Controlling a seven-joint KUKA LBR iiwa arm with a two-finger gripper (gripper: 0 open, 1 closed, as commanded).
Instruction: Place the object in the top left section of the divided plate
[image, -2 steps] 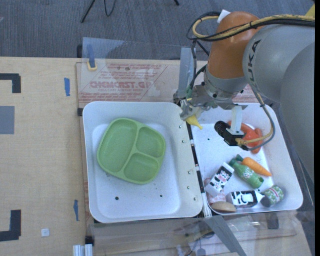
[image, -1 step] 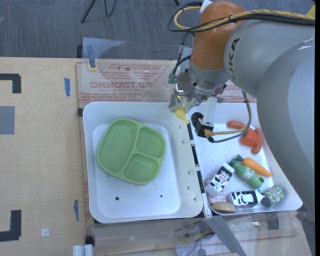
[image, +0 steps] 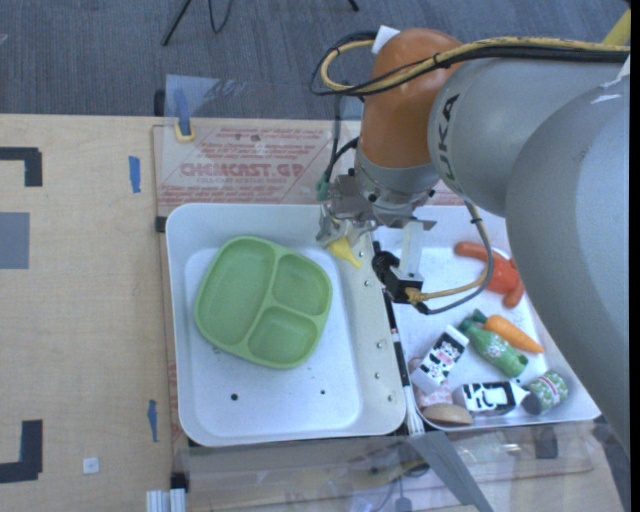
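Pincer (image: 345, 243) hangs over the right side of the left bin (image: 190, 390), just beside the inner wall where the two bins meet, under the grey arm (image: 520, 110) with its glossy orange band (image: 405, 95); a small flat yellow object (image: 348, 252), wedge-like in outline, sits at the fingertips and looks pinched between them, though the grip itself is partly hidden by the wrist. That yellow piece is above the bin floor just right of the divided plate (image: 263, 300), apart from it. The plate is smooth pale green plastic, a rounded square turned at a slant, moulded into three shallow sections with raised ribs between. The left bin is matte white with rounded corners and a few dark specks on its floor. In the right bin (image: 585, 405) lie an orange carrot-shaped toy (image: 514, 333), a red-orange piece (image: 497, 270), a green bottle shape (image: 490, 342), two black-and-white cartons (image: 442, 360) and a tan rounded lump (image: 446, 413). A black cable (image: 400, 285) loops below the wrist
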